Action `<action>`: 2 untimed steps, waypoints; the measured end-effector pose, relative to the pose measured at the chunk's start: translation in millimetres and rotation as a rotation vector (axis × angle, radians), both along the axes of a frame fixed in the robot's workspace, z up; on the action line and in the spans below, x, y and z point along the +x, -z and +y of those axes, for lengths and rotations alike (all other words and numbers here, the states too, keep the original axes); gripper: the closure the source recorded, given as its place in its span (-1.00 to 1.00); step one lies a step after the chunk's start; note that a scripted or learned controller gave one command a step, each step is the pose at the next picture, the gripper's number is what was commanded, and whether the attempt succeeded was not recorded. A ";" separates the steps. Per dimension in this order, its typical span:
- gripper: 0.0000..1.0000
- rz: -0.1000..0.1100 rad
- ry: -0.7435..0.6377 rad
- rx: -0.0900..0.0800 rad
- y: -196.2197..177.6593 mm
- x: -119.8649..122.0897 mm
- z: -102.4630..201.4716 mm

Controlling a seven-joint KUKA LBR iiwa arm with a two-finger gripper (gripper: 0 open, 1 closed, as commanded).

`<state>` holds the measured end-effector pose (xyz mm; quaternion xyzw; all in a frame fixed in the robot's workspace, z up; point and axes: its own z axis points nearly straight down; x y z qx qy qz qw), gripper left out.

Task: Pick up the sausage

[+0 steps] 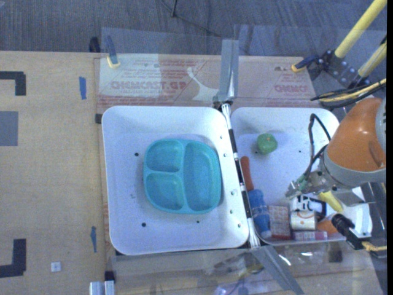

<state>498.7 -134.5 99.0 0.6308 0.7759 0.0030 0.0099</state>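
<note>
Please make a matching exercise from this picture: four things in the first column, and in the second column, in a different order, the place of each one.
Things:
1. plate
2. green fruit
3. sausage
4. blue bottle

Places:
A. along the left wall of the right bin, about halfway down
B. middle of the left bin
C. right bin, near its front left corner
D. far part of the right bin, lying alone

Pairs: 1-B, 2-D, 3-A, 4-C

Gripper (305,192) over right bin (288,118); sausage (245,172) at divider.
</note>
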 end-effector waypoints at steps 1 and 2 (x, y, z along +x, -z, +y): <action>1.00 -0.002 0.002 -0.001 -9.2 0.5 -0.9; -1.00 -0.002 0.002 0.000 -9.1 0.5 -0.8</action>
